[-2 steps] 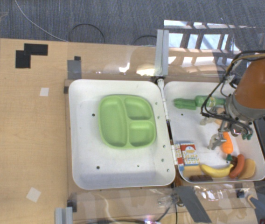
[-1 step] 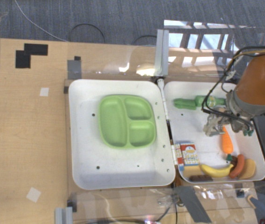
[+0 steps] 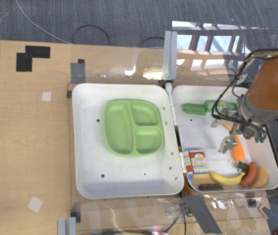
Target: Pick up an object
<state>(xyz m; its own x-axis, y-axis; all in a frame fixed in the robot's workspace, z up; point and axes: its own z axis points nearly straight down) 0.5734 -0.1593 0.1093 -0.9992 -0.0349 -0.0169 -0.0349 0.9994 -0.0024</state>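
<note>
My gripper hangs low over the right bin, near its right side, and looks open. One grey finger points down to the left of an orange carrot, whose top end lies just under the gripper. Nothing is clearly gripped. A green cucumber-like piece lies at the back of this bin, partly behind the arm's cables. Along the front wall lie a yellow banana, a red sausage and a tan bread piece. A small printed box sits at the front left.
The left bin holds a green divided plate. A brown piece lies under the banana at the right bin's front edge. The arm's grey and orange body covers the right bin's back right corner. A metal frame stands behind the bins.
</note>
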